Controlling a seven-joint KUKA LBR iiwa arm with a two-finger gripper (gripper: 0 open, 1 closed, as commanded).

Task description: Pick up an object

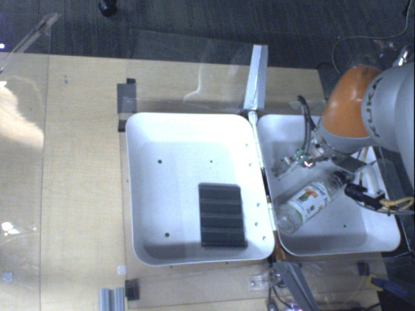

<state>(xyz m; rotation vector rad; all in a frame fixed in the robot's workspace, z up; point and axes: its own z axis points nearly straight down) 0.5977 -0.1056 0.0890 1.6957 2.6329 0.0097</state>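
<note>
Camera view, nearest edge first: a small clear plastic piece [259, 281] lies on the pale wooden bench [78, 193] just below the front rim of the left shallow white bin [149, 173], close to the seam between the two bins. Inside the left bin, a black ribbed rectangular block [222, 215] lies flat toward the front right part of the floor, near the front wall and apart from the side wall. In the right shallow white bin [376, 238], a clear plastic bottle with a white, green and orange label [307, 203] lies on its side, tilted, its wider end toward the front left corner and its narrower end pointing up and to the right. The label carries printing, but it is too small to read and no brand can be made out. Just beyond the bottle, the two-finger gripper [302, 159] sits low over the middle of the right bin, apart from the bottle, with small green and red details visible on it; whether its fingers are spread or closed cannot be told, and nothing can be seen held between them. Behind it rises the grey arm with its orange band [347, 109], entering from the right, with dark cables [363, 196] trailing beside it. At the far side, a clear upright divider panel [255, 76] stands above the seam between the bins, and dark flooring [194, 5] lies beyond the bench.
</note>
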